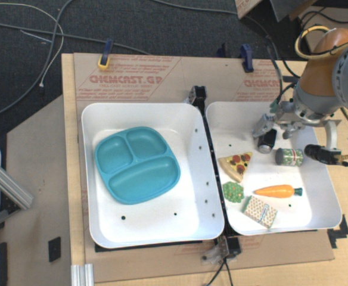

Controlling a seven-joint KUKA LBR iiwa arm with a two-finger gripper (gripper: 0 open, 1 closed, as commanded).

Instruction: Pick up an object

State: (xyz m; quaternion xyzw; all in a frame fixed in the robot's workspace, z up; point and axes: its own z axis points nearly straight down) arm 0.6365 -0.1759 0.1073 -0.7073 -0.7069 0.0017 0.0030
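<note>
Partly blurred, the gripper (273, 134) hangs over the right bin (323, 216); grip state unreadable.

In the right bin you see a pizza slice (236, 165) beside a green broccoli piece (233, 191), an orange carrot (277, 190) lying flat, a patterned cracker (260, 211), and a green can (289, 156) on its side.
</note>
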